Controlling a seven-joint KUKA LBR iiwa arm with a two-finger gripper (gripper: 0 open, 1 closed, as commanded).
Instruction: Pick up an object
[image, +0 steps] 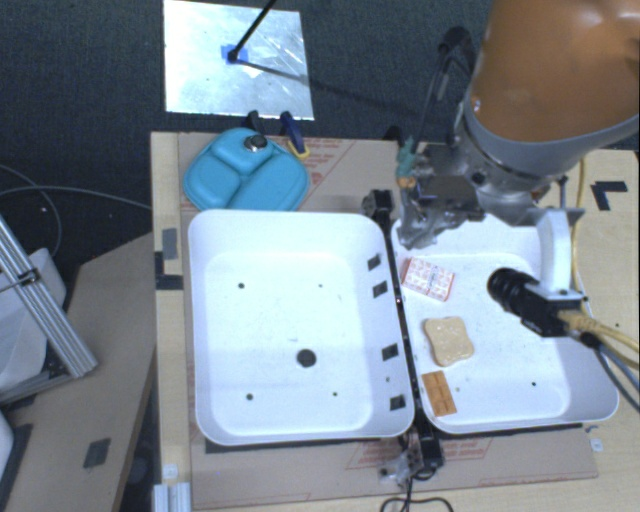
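Nearest candidate obj: pink-checked packet (428, 279), lying flat in upper-left part of the right bin (520, 385), close to the divider btw the bins. Just below it, apart from it, a tan slice (449, 341) that looks like bread or sponge. Below that again, an orange-brown strip (438, 392) near the bin's lower-left corner. All 3 sit in a loose column down the bin's left side, none touching.

Gripper (422, 228) hangs over the bin's upper-left corner, just above the packet in the frame. Nothing visible in its grasp. Can't tell if it's open or closed: the wrist hardware and the slanted view hide that.

Step in hand, as I judge it: approach/pre-grasp, no pick done yet. The packet looks like the likely target, being closest. Next move prob. calls for a small shift toward frame bottom to centre over the packet, then a straight descent. The packet is thin and flat, so the grasp needs to go low, nearly to the bin floor, w/ risk of sliding it or closing on air. The tan slice is thicker and may be easier.

Further out: left bin (270, 320) holds a dark round spot (306, 358), can't tell if obj or hole. Blue tray (245, 175) sits beyond it, upper left.
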